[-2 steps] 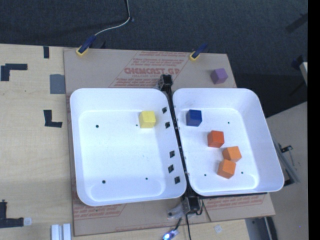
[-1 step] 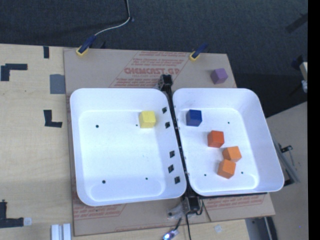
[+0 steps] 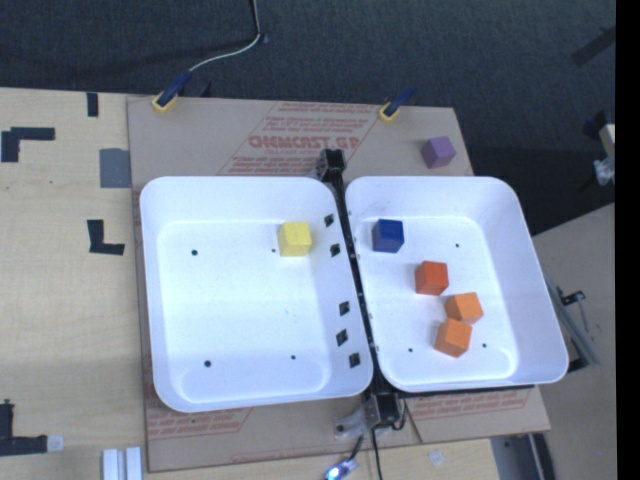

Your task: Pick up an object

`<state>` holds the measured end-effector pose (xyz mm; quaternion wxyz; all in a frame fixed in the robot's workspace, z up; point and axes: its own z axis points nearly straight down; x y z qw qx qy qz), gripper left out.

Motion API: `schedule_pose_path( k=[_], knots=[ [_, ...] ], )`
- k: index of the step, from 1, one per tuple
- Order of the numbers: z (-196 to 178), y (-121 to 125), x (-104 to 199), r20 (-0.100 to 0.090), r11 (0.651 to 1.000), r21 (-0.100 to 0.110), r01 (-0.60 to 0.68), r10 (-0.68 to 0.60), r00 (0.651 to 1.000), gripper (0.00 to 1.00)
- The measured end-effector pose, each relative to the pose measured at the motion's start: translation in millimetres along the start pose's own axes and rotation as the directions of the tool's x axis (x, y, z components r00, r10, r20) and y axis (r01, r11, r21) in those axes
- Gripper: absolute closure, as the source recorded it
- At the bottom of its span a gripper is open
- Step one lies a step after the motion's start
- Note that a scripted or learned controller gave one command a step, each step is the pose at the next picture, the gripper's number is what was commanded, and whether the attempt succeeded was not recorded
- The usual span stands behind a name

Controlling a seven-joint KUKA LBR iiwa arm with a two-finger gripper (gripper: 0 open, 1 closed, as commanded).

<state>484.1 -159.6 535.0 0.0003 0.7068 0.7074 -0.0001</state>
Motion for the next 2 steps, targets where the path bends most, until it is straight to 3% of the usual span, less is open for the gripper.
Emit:
schedule_pose_path(
  k=[1,2],
  knots=[
    [253,-2,48,-0.005,1.000,0.018,0.002,-0.001,1.000,1.00],
    [75,23,61,0.003,1.000,-0.019,0.004,-0.004,1.000,1.00]
  ],
)
